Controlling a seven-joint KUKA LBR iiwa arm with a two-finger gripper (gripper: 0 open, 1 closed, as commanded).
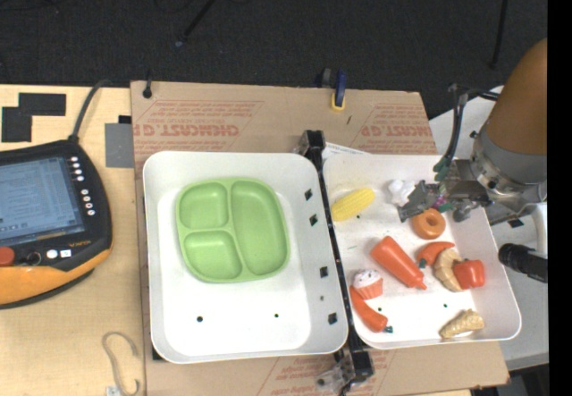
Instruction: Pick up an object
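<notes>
The right bin (500,318) holds several toy foods: a yellow corn cob (353,202), an orange donut (430,224), an orange carrot (399,262), a red pepper (468,273) beside a bread piece (444,267), a cupcake (366,280), a red chili (370,310) and a beige pastry (462,324). My gripper (427,199) reaches in from the right and hangs at the bin's upper part, just above and behind the donut. A small white piece (395,189) lies just left of it. Nothing shows held in it.
The left bin (170,314) holds a green divided plate (232,230). A black divider (323,242) runs between the bins. A teach pendant (45,220) lies at the left on the bench. Cardboard (232,122) sits under the bins.
</notes>
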